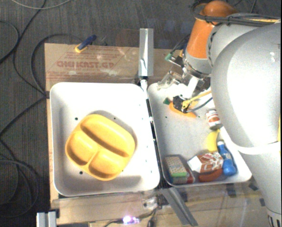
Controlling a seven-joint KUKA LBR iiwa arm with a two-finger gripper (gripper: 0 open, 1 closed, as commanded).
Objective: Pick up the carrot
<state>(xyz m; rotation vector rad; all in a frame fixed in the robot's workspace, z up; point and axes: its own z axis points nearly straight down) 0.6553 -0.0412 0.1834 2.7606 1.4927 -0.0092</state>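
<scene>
The carrot [187, 111] lies near the back of the right bin [156, 126]. Only a strip of its orange body shows below the gripper's hardware, and a small green tip [166, 100] pokes out to its left. My gripper [169, 86] hangs over the back left corner of that bin, just above and behind the carrot. Nothing can be seen held by it.
The left bin [60, 108] holds a yellow divided plate [100, 145]. Along the right bin's front and right side lie a green and red box [175, 169], a red and white pack [207, 163], a blue bottle [227, 161], a yellow item [212, 140] and a small can [213, 118].
</scene>
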